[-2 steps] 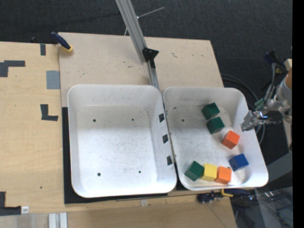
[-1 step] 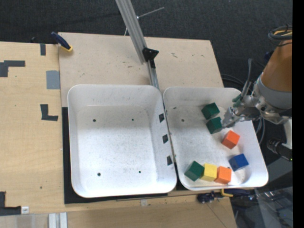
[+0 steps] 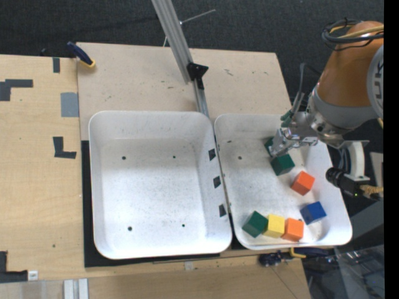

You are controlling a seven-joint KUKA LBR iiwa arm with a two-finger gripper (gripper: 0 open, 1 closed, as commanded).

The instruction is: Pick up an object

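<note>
My gripper (image 3: 282,147) hangs over the upper part of the right bin (image 3: 243,129), reaching in from the right. A dark green block (image 3: 283,164) sits just below its tip, and a second green piece (image 3: 269,146) shows at its left side. An orange cube (image 3: 303,183) and a blue cube (image 3: 313,212) lie lower right. Along the bin's front stand a green cube (image 3: 255,223), a yellow cube (image 3: 275,225) and an orange cube (image 3: 293,229) in a row.
The left bin (image 3: 149,185) lies beside the right one. A slanted metal bar (image 3: 177,33) runs down to the divide between the bins. A blue and yellow tool (image 3: 81,55) lies on the bench at the back left.
</note>
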